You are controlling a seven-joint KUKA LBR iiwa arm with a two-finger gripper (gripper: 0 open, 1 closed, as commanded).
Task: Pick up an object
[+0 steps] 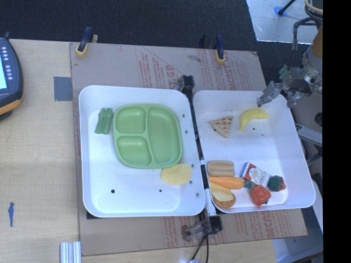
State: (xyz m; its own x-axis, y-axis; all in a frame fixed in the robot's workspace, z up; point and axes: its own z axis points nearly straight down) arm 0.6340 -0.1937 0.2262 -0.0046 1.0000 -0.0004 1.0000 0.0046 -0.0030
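Observation:
My gripper (270,95) hangs over the far right corner of the right bin (285,147), reaching in from the right edge. Just below and to its left lies a yellow banana (253,116), apart from the gripper. A triangular sandwich piece (222,126) rests left of the banana. Nothing shows in the gripper. Along the bin's near edge lie a hot dog (220,167), a carrot (226,182), a bread piece (224,199), a ketchup packet (256,173), a red pepper (260,195) and a green vegetable (276,183).
The left bin (93,163) holds a green divided plate (148,136), green beans (103,120) at its left, and a yellow chip (176,174) near the front. A dark handheld pendant (8,75) lies at the far left of the bench.

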